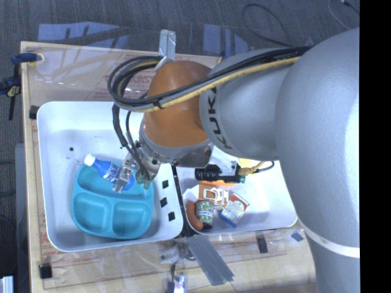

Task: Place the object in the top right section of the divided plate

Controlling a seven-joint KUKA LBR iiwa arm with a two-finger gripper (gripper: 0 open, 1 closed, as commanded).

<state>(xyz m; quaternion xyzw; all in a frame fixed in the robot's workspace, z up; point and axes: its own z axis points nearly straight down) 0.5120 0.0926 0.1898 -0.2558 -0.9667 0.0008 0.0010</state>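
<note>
Dark grey carpet (91, 2); pale wooden bench (73, 66).

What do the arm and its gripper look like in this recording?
The arm is bulky and rounded, grey, with black KUKA lettering and an orange band above the wrist. Black cables loop beside it; a yellowish one runs along it. The gripper is small and metallic.

Grey arm (293, 108) in from the right, claw (129, 179) pointed downward.
</note>
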